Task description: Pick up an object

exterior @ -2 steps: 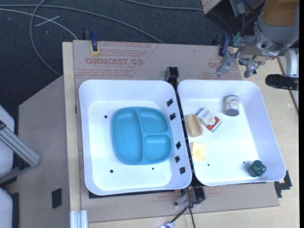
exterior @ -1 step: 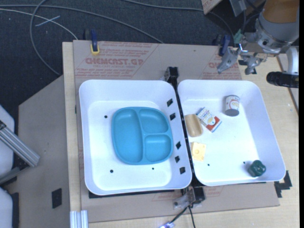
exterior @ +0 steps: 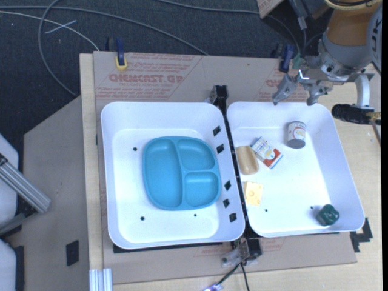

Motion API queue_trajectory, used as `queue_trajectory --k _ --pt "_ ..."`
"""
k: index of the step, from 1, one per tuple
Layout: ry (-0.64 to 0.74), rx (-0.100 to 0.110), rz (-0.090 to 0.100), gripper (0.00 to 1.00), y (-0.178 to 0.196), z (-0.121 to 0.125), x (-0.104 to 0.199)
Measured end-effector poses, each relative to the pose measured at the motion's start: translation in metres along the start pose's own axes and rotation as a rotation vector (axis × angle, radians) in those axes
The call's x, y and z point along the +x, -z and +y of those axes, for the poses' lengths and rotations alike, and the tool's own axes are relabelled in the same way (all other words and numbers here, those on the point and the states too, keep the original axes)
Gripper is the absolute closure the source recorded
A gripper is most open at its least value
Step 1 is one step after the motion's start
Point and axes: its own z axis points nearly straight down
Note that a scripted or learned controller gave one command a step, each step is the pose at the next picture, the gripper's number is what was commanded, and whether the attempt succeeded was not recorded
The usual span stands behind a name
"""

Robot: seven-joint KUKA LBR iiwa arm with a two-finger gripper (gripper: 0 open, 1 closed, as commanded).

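Claw point(exterior: 297, 91) seen spread open, nothing gripped, hovering at 12 o'clock of right bin point(exterior: 345, 162). Small can point(exterior: 296, 134) located just below it at 6 o'clock.

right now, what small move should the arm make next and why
Probably drop the pincer toward the can. The pincer hangs open with nothing between its fingers above the far rim of the right bin, and the can lies just below it in the view, apart from the small box and the other items, so it looks like the nearest clear target.
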Motion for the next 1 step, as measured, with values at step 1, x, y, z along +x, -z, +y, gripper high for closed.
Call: queue_trajectory --k 1 --pt "0.000 0.004 0.001 0.00 -0.0627 -0.0033 -0.0026"
